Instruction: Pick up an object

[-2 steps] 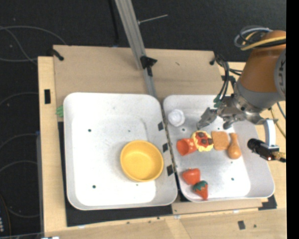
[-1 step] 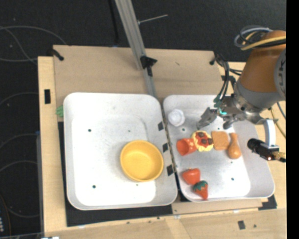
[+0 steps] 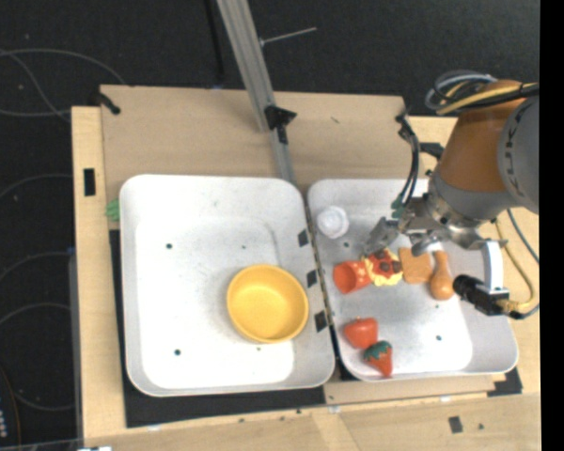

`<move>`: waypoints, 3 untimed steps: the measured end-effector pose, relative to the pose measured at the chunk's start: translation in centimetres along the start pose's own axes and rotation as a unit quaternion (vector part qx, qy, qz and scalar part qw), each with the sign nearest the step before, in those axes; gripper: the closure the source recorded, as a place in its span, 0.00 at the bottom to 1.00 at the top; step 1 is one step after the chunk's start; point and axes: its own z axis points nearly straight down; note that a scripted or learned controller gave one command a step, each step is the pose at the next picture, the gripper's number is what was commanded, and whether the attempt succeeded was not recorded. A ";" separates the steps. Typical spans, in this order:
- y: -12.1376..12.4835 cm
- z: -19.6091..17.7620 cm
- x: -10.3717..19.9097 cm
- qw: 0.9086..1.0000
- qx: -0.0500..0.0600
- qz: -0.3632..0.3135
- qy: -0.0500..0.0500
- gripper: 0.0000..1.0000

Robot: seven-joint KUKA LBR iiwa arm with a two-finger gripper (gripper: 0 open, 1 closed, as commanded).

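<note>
my arm (image 3: 484,158) comes in from the right side, grey with the orange band above the wrist, and it hangs over the right bin (image 3: 489,350). my gripper (image 3: 395,242) is low over the upper middle part of this bin, just above a small group of toys. if it is spread or pressed together, i cannot tell, because the wrist and the dark parts around it cover the tips. i see nothing clearly between them.

under and just beside the gripper lies a yellow toy with dark and red spots (image 3: 385,269). it touches an orange-red toy (image 3: 351,275) on its left side. on the right of it there is a tan piece (image 3: 416,267) and next to this an orange pear-shaped thing (image 3: 441,278); these look to touch each other. a small clear-white cup (image 3: 332,222) stands near the top left corner of the same bin, apart from the group. lower in the bin lie a red piece (image 3: 361,332) and a strawberry with green leaves (image 3: 380,357), close together.

in the left bin (image 3: 169,214) sits a yellow bowl (image 3: 267,303), upright, near the lower right part.
</note>
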 end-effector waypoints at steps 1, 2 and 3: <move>0.4 4.2 0.1 1.000 -0.001 0.002 0.000 0.00; 0.9 6.6 -0.1 1.000 -0.008 0.000 0.001 0.00; 1.0 5.4 -0.1 1.000 -0.010 0.002 0.001 1.00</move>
